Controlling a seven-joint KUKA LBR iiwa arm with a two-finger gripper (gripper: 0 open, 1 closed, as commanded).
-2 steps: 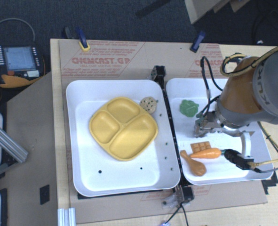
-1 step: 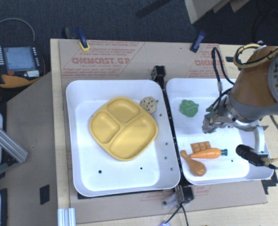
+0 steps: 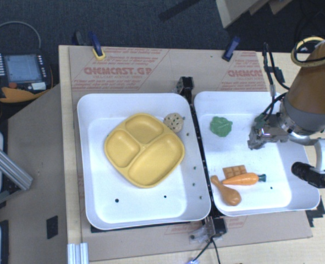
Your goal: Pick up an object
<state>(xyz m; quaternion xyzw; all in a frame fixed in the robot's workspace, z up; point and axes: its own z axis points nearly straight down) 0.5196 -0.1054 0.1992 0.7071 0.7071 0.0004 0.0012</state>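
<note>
We are looking down on two white bins sitting side by side on the table [image 3: 151, 59]. Our end effector [image 3: 259, 138] is hovering over the right bin [image 3: 299, 199], near its middle, and we cannot tell how it is set. In that bin, a green leafy piece [image 3: 221, 126] is lying well to the left of the end effector. Nearer the front edge, an orange carrot [image 3: 243, 179] is resting against a brown waffle piece [image 3: 233, 171], with a drumstick [image 3: 225, 191] just beside them. In the left bin [image 3: 93, 164], a yellow divided plate [image 3: 144, 149] is lying with a cookie [image 3: 174, 121] touching its rim.
</note>
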